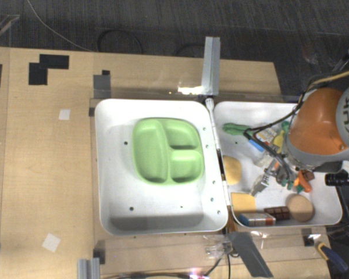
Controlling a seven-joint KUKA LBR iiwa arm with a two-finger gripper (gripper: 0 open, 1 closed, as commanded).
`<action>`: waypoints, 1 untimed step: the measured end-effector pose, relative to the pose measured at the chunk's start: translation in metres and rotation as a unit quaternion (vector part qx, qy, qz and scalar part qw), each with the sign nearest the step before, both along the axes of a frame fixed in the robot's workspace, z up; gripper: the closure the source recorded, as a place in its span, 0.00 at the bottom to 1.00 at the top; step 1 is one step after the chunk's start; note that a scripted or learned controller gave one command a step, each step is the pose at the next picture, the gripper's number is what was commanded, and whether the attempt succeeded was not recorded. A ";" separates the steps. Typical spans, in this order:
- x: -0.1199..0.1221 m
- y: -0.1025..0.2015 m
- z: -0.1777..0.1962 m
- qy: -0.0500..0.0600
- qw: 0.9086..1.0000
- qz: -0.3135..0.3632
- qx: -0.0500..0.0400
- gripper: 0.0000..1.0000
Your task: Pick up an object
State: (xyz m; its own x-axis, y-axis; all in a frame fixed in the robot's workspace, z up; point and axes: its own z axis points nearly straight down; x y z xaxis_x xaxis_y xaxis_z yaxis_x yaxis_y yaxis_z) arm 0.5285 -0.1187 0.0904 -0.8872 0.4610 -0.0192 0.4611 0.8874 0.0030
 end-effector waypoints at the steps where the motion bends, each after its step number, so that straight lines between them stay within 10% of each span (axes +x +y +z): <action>1: 0.057 -0.013 -0.001 0.002 0.999 0.036 0.001 0.00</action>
